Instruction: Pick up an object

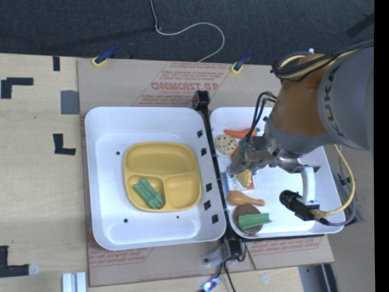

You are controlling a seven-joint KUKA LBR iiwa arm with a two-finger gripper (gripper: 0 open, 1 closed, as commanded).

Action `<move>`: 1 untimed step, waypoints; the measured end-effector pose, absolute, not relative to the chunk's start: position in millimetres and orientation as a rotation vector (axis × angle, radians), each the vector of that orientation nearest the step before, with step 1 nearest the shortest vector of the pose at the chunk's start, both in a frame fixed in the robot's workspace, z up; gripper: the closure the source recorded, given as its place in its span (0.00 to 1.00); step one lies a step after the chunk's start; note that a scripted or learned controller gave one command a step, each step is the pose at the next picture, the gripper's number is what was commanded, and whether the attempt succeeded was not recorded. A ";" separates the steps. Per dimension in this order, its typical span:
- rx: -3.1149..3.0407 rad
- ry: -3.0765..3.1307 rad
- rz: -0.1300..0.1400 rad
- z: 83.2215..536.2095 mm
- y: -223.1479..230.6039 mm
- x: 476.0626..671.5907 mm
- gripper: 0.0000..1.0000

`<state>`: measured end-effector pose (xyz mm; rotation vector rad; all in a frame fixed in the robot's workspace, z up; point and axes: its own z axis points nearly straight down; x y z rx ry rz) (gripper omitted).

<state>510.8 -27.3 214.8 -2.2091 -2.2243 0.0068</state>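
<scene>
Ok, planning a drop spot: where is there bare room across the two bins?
Left bin: bare floor rings the yellow tray; its two compartments beside the green beans are free. Right bin: crowded at its left with food under the gripper.

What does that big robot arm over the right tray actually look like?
The arm is thick, rounded and grey, with dark lettering on its side and a wide orange band above the wrist. Black and yellow cables loop around it. The gripper is dark metal.
</scene>
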 end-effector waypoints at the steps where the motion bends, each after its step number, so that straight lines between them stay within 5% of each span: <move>1: -2.217 -2.220 0.008 211.9 -30.3 505.7 1.00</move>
